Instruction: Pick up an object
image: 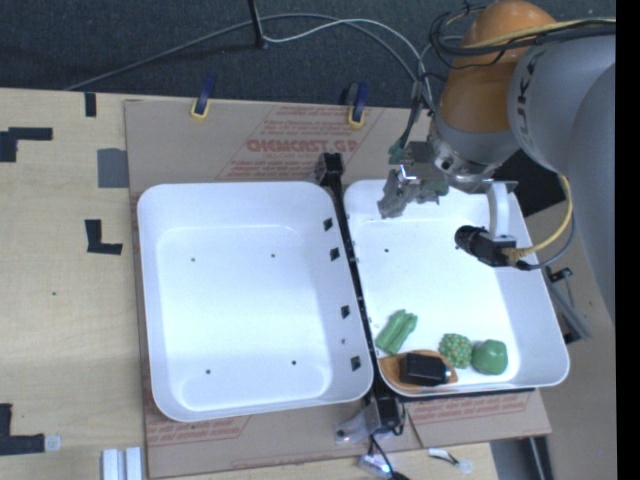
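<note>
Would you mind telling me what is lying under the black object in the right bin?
The black object rests on an orange piece, whose rim shows on both sides. Its middle is covered, so its full shape cannot be seen.

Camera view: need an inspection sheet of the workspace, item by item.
Surface: two white bins side by side on cardboard; left bin, right bin.
Job's things: all at the right bin's near edge: green ridged piece, bumpy green ball, smooth green piece, black block lying on an orange piece.
Clutter: nothing seen in the left bin.
End effector: end effector over the right bin's far left corner, apart from the objects; nothing seen in it.
Cables: grey cable runs behind the bench to the arm.
Surroundings: two clamps on the cardboard's far edge; black tape marks on the bench.
</note>
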`<state>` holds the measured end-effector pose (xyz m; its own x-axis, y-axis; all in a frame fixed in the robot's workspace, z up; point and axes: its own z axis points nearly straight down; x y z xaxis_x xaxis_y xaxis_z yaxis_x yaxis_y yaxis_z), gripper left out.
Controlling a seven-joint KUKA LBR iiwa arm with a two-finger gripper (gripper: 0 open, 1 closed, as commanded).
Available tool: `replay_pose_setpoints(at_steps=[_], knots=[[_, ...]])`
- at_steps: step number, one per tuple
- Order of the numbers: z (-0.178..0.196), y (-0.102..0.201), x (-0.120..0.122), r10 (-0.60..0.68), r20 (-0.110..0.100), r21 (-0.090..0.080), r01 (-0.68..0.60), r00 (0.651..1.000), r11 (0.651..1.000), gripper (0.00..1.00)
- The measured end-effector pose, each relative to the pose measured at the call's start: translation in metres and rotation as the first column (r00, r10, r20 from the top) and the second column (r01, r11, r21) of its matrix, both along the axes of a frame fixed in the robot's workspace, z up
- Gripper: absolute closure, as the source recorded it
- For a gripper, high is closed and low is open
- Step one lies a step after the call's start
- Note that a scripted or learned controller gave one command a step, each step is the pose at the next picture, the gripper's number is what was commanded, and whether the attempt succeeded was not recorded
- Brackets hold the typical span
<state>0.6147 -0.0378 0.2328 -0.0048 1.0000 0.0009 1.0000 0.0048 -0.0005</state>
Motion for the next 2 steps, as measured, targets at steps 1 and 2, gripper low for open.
replay_pose_setpoints(at_steps=[1, 2], knots=[[0.008, 0.056, 0.001, 0.000, 0.000, 0.000, 0.000, 1.000, 1.000, 1.00], [0.012, 0.110, 0.005, 0.000, 0.000, 0.000, 0.000, 1.000, 1.000, 1.00]])
